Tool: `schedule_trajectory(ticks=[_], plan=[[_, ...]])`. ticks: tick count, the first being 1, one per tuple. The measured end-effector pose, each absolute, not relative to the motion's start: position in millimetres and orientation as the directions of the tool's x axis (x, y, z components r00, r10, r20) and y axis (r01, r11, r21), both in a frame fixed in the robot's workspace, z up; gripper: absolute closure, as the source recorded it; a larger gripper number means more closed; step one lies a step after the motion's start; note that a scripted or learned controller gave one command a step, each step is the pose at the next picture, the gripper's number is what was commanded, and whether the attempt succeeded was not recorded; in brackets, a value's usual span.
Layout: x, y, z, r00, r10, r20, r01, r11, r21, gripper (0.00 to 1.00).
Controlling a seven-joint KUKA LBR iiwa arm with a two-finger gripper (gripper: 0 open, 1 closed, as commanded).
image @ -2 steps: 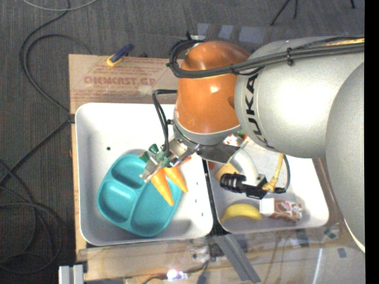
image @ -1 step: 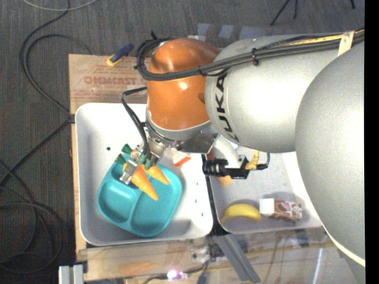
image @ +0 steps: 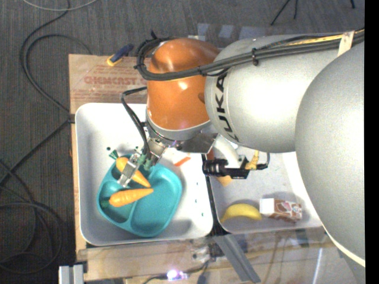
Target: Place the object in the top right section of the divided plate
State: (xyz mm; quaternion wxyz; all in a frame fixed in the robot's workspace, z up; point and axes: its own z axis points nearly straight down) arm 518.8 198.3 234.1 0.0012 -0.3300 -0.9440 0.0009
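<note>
A teal divided plate (image: pixel 157 209) sits in the left white bin (image: pixel 89 158), toward its front. One orange carrot (image: pixel 131 196) lies in the plate's left section. A second carrot (image: pixel 124 164) with a green top rests at the plate's upper left rim. My gripper (image: pixel 134 169) hangs right over this second carrot, at the plate's upper left part, and covers some of it. The orange wrist band (image: pixel 177 93) looms above the bin's back half and hides it.
A small orange scrap (image: pixel 182 160) lies on the left bin's floor beside the plate. The right bin (image: pixel 216 218) holds a banana (image: pixel 241 212) and a wrapped snack (image: pixel 284 208). The arm's grey body covers most of the right bin.
</note>
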Motion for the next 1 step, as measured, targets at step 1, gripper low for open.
schedule_trajectory(ticks=[1], plan=[[519.3, 198.3, 241.6, -0.782, 0.623, 0.003, 0.623, 0.782, -0.004, 1.00]])
